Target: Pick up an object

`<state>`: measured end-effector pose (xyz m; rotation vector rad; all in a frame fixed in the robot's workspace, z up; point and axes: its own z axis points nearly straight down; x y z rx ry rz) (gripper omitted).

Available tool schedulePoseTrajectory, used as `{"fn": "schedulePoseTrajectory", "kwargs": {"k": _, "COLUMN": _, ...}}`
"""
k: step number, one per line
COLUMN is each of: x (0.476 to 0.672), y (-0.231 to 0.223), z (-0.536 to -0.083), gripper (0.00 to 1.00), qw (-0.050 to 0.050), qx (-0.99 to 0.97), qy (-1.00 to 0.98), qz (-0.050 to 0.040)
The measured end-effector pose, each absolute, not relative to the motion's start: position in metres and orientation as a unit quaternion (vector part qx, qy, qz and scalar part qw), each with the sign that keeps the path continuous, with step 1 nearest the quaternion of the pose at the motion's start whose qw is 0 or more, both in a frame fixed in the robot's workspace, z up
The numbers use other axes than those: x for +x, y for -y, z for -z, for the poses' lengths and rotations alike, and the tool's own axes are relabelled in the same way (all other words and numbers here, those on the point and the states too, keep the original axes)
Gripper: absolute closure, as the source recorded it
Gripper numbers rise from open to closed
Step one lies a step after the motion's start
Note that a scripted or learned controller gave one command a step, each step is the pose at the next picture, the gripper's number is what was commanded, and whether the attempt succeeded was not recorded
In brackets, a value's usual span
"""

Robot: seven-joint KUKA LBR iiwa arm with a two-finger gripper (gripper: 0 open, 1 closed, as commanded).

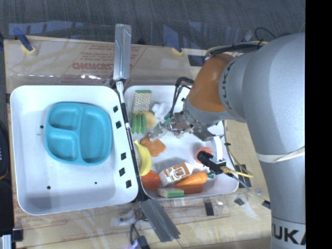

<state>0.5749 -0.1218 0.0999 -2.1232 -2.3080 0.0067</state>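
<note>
Gripper (155,134) hangs mid-frame in the right bin (231,188), above an orange piece (155,147) beside the banana (144,160); jaw state unclear

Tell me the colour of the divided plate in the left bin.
The divided plate is light blue, seen clearly in the camera view.

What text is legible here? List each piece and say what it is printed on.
"KUKA": on the arm's grey base, partly cut off.
"CHEMCAS...": red print on the brown sheet behind the bins, ending hidden; its smaller lines are too blurred.
Small carton in the right bin: print too small to read.
</note>
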Motion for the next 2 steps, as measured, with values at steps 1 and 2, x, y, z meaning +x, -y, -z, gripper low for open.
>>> {"fn": "schedulePoseTrajectory", "kwargs": {"k": 1, "x": 0.656, "y": 0.1, "z": -0.095, "gripper": 0.0, "qw": 0.0, "qx": -0.697, "qy": 0.717, "qz": -0.0041}}
{"fn": "schedulePoseTrajectory", "kwargs": {"k": 2, "x": 0.603, "y": 0.097, "z": -0.092, "gripper": 0.0, "qw": 0.001, "qx": -0.649, "qy": 0.761, "qz": -0.0014}}
